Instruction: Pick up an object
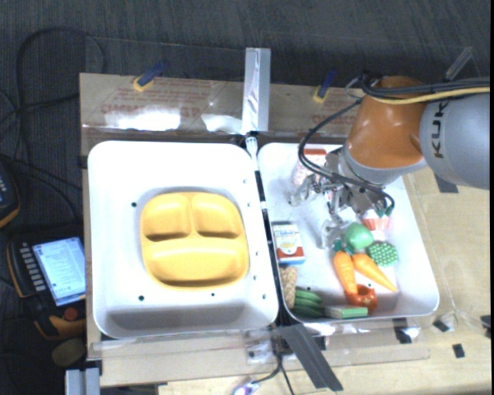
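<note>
My gripper (339,214) is hanging over the right bin (420,290), right-center of the frame; honestly can't tell what it's doing. Just below it sit the green ball (358,237), carrots (346,275) and small carton (288,243). Yellow tray (194,239) fills the left bin (115,303).

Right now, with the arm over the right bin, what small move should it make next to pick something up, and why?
Probably a short, straight descent. The tool hangs in the right bin just above the cluster of toy food, closest to the green round piece and the two carrots. Nothing shows between its fingers, so no object is picked up yet, and the target lies almost directly beneath it.
</note>
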Action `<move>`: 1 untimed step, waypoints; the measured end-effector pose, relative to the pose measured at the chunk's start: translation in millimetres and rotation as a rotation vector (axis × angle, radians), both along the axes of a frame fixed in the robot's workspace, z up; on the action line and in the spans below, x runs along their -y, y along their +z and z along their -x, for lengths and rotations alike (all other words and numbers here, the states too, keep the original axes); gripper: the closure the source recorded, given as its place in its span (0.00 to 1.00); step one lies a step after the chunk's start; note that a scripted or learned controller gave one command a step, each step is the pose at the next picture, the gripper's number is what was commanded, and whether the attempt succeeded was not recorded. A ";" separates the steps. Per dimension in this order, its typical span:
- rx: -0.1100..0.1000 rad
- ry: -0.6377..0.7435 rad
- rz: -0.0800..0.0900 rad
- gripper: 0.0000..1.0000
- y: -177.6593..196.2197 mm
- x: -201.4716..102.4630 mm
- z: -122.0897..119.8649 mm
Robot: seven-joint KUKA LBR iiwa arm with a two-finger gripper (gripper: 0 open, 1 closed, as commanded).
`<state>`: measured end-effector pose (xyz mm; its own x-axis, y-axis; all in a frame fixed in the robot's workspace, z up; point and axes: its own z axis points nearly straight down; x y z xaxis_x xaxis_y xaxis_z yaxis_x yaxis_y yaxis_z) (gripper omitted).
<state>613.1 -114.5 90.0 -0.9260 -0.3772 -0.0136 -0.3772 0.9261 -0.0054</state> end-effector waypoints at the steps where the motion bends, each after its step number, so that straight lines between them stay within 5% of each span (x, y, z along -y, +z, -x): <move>1: -0.002 0.091 0.003 0.00 0.1 43.5 48.5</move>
<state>564.6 -158.0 90.2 -0.8880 -0.4596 -0.0102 -0.4596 0.8881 -0.0072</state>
